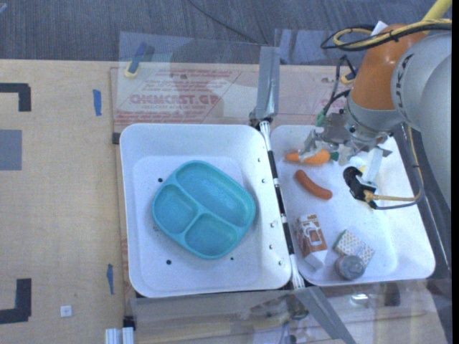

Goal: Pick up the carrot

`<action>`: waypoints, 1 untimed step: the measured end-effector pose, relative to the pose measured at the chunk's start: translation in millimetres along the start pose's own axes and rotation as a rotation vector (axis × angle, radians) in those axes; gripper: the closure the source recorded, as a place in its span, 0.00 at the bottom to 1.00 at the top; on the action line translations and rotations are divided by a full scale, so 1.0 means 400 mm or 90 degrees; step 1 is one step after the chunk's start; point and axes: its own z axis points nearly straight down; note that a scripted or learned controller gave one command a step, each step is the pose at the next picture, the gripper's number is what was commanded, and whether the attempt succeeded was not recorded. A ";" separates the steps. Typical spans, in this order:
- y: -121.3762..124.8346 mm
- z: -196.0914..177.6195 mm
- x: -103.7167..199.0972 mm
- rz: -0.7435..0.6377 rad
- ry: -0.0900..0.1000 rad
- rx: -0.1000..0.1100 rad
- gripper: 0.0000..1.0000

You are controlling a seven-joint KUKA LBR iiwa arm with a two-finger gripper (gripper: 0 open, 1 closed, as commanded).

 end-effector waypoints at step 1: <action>0.026 0.124 0.015 -0.026 0.000 -0.002 0.00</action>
